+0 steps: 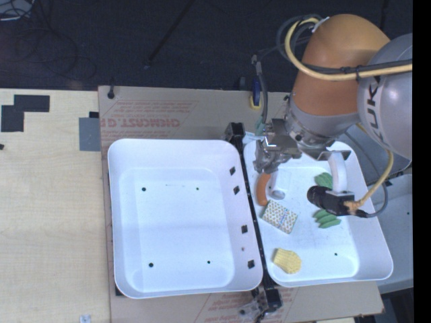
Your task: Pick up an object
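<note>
Nearest the camera, a yellow block (287,260) lies in the right bin (363,264). Farther back, the gripper (268,167) hangs over an orange carrot (261,190), long axis front-to-back; jaw state unclear.

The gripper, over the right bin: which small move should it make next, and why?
Probably lower straight down. The gripper hangs just above the orange object near the right bin's left wall, and nothing shows between its fingers.
</note>
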You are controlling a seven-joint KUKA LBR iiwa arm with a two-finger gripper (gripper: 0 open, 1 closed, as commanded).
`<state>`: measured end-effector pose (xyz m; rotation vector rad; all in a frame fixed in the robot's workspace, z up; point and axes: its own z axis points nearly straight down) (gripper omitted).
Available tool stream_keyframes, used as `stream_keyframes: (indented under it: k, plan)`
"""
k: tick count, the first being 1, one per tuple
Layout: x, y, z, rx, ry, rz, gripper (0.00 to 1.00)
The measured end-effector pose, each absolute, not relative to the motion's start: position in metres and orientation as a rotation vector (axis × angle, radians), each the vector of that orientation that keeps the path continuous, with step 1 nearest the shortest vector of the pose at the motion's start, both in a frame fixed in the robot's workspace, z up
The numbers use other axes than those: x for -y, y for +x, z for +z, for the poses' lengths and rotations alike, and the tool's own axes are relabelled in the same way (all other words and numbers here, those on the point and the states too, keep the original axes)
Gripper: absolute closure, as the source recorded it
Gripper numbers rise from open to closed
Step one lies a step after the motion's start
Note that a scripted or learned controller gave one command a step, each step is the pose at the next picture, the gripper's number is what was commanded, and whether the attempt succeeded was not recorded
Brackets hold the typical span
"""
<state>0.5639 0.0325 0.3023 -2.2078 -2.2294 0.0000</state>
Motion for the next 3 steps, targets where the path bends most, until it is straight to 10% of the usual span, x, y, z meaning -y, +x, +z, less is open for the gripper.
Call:
stream_keyframes:
  k: [1,2,3]
  plan:
    - [-0.083,0.554,0.339,2.228,-2.213,-0.003,1.00]
    - [-0.012,0.500,0.304,2.209,-2.226,0.013,1.00]
    - [-0.027,0.514,0.362,2.224,-2.221,-0.003,1.00]
